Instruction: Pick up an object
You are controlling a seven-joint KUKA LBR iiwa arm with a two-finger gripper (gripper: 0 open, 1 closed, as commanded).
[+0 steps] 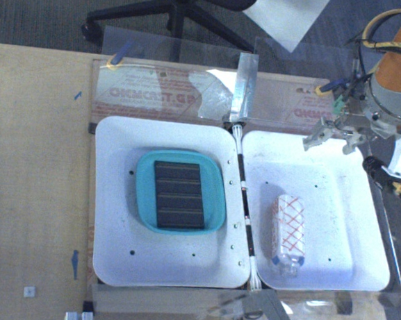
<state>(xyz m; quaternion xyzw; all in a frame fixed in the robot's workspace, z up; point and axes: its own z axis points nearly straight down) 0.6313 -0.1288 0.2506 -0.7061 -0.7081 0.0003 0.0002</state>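
We saw the bottle [288,230] lying on its side in the right bin [362,226], left of centre, its cap end seemingly toward the near rim, though that end looked blurred. Its label bore a red lattice. The gripper [333,138] hung above the bin's far edge, well apart from the bottle, fingers spread and holding nothing. In the left bin [115,183] sat a teal tray [145,186] with a dark ribbed block [178,196] inside.
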